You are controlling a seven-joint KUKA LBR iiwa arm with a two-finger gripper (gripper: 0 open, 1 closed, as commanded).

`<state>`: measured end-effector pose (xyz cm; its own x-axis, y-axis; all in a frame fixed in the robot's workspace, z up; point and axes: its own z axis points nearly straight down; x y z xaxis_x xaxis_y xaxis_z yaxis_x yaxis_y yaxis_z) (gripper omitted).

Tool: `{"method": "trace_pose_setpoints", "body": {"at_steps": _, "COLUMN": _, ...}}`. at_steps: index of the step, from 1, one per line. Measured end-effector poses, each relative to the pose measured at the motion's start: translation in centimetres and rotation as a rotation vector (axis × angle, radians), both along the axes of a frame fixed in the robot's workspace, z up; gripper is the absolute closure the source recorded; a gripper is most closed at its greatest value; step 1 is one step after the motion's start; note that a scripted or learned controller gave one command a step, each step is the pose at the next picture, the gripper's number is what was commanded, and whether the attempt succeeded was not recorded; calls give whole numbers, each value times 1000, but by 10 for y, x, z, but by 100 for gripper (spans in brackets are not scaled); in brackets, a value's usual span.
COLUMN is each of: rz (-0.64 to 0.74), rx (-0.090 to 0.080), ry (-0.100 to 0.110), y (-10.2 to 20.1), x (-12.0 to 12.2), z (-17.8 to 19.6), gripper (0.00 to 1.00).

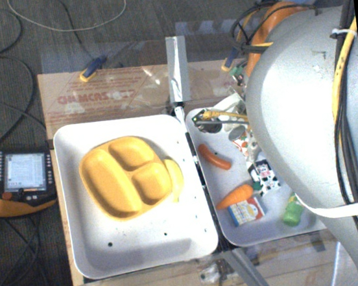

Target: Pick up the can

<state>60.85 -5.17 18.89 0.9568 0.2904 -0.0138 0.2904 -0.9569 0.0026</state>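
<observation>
The grey arm (313, 121) looms over the right half of the right bin (225, 234) and hides much of what lies in it. At the arm's edge, a cylindrical item with a silvery top and a white label with red marks (243, 140) peeks out. It may be the can, but most of it is covered. The gripper itself is hidden from the camera by the arm's body.
Also in the right bin are a red sausage (215, 158), a carrot (236, 195), a small carton (246, 212), a green item (293, 213), a black-and-white piece (264, 177) and a yellow-black utensil (218, 118). The left bin (114, 249) holds a yellow divided plate (128, 175).
</observation>
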Motion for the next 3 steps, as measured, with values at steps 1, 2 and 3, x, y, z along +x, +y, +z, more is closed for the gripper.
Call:
{"method": "trace_pose_setpoints", "body": {"at_steps": 1, "rz": -92, "rx": 2, "ry": -2, "y": 61, "x": 5, "z": -10, "gripper": 100}}
{"method": "trace_pose_setpoints", "body": {"at_steps": 2, "rz": -93, "rx": 3, "ry": -3, "y": 137, "x": 29, "z": -10, "gripper": 100}}
{"method": "trace_pose_setpoints", "body": {"at_steps": 3, "rz": -96, "rx": -1, "ry": -1, "y": 27, "x": 42, "z": -10, "gripper": 100}}
